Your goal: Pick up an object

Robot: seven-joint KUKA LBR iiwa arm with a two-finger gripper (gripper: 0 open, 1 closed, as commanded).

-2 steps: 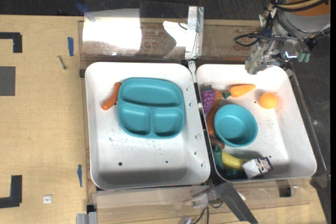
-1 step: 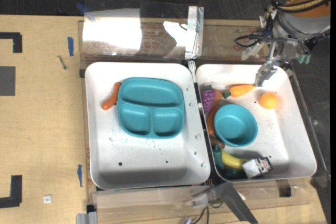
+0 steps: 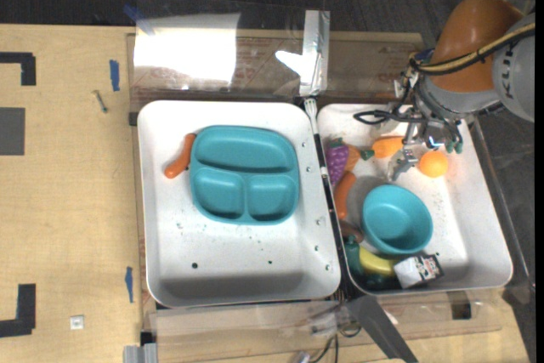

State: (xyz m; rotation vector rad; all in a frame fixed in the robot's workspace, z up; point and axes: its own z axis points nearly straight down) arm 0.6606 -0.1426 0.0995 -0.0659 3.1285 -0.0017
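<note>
a: gripper [image 3: 414, 150] low in right bin [image 3: 484, 242], far end. fingers look parted, nothing between them.
b: nearby?
a: orange ball [image 3: 433, 164] just beside, orange piece [image 3: 387, 146] on the other side, teal bowl [image 3: 396, 218] nearer the camera, purple grapes [image 3: 338, 158] beyond.
</note>
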